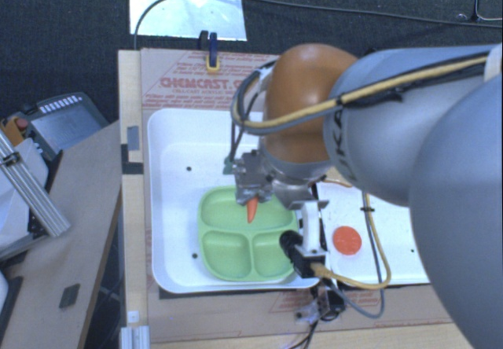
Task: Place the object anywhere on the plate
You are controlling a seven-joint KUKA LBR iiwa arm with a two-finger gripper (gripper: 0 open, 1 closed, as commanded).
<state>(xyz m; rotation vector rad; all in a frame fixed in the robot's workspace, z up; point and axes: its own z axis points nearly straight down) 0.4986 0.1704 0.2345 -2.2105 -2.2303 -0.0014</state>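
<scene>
A light green plate (228, 249) with three compartments lies in the left white bin (177, 182), toward its near right corner. My gripper (253, 196) hangs over the plate's far compartment, shut on a small orange carrot-shaped object (252, 211). The object points down from between the fingers, just above the plate's surface. The grey arm with its orange band covers the plate's far right part.
An orange round object (346, 240) lies in the right bin (393, 257), near the divider. Cables run along the arm and down to the bench's front edge. A cardboard sheet (196, 80) lies behind the bins. A grey device sits at the far left.
</scene>
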